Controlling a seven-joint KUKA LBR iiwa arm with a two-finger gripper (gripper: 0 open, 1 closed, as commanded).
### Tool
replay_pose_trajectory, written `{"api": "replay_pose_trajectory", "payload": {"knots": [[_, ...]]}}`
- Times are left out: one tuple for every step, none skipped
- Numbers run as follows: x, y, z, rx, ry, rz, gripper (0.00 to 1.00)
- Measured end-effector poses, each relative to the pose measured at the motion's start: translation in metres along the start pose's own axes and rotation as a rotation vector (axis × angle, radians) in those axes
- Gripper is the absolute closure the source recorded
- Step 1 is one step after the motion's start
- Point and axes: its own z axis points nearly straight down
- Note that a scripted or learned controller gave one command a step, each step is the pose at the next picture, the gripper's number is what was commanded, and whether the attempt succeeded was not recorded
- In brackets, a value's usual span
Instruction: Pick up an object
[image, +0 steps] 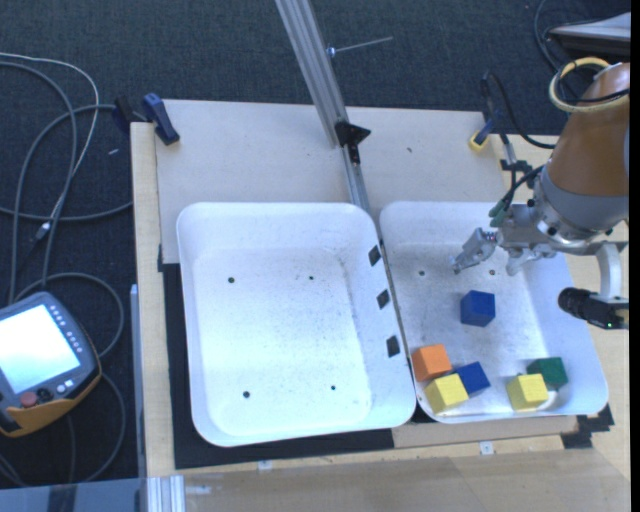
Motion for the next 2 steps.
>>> {"api": "replay_pose_trajectory", "payload": {"knots": [[0.018,0.012,0.046,0.006,0.002,-0.002,0.00],[-0.007,-0.006,0.082,-0.009,-0.003,-0.003,0.00]]}}
